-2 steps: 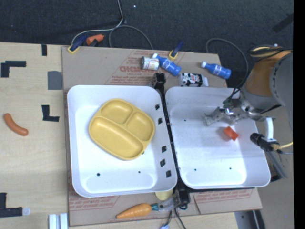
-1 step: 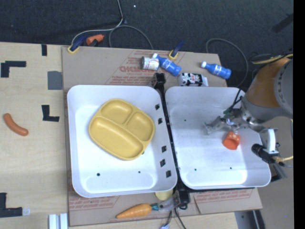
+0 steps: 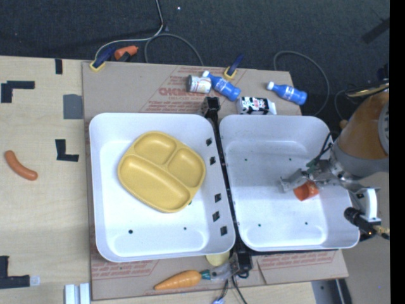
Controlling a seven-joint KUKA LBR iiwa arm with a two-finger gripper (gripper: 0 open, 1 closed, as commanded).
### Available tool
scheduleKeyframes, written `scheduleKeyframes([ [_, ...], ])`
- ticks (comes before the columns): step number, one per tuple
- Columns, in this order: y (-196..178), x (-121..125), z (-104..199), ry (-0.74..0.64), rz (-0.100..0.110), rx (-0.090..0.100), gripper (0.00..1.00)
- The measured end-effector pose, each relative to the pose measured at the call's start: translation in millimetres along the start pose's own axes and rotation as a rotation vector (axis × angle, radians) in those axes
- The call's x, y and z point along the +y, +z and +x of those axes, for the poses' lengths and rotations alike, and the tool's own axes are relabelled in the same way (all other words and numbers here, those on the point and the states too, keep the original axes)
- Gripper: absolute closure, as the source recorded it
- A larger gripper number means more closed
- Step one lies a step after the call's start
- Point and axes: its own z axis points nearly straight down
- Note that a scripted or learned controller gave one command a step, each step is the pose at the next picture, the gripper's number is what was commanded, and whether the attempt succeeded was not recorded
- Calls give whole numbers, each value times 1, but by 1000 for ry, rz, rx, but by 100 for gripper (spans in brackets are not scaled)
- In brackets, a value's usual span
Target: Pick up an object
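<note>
grey arm over right bin, red object at gripper

grey arm (image 3: 364, 138) reaches in from the right; its gripper (image 3: 297, 183) sits low in the right bin (image 3: 272, 132), touching a small red object (image 3: 307, 191) (whether grasped or released, cannot tell). left bin (image 3: 152, 242) holds a yellow divided plate (image 3: 162, 170). toy carrot (image 3: 178, 280) lies below the bins.

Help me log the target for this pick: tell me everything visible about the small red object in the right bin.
The small red object is a chunky orange-red piece, too small to identify; its material is unclear. It lies on the floor of the right bin, toward the bin's right side. The gripper sits right over its upper left edge and seems to touch it, though whether it is grasped cannot be told. Nothing else is near it.
</note>
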Motion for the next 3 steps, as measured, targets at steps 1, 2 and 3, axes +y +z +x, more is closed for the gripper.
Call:
scheduleKeyframes([
  [1, -10, 1, -1, 0, -1, -4, 100],
  [2, -19, 8, 94, -8, 13, 9, 100],
  [3, -101, 15, 160, -8, 4, 7, 100],
])
